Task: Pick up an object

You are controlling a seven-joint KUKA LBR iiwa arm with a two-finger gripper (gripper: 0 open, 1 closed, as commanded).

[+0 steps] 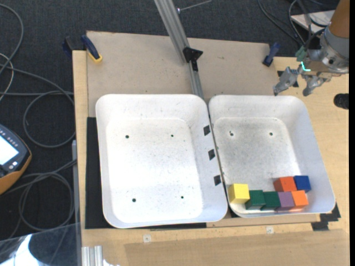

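Several coloured blocks huddle at the near edge of the right bin: a yellow block, a green block, a purple block, a red block, a blue block and an orange block. My gripper hangs above the bench beyond the right bin's far right corner, well away from the blocks. Its two fingers are spread apart with nothing between them.
The left bin lies beside the right one. A slanted metal rod runs down to the bins' shared far edge. Blue clamps grip the bench's far corners. Cables lie on the floor at left.
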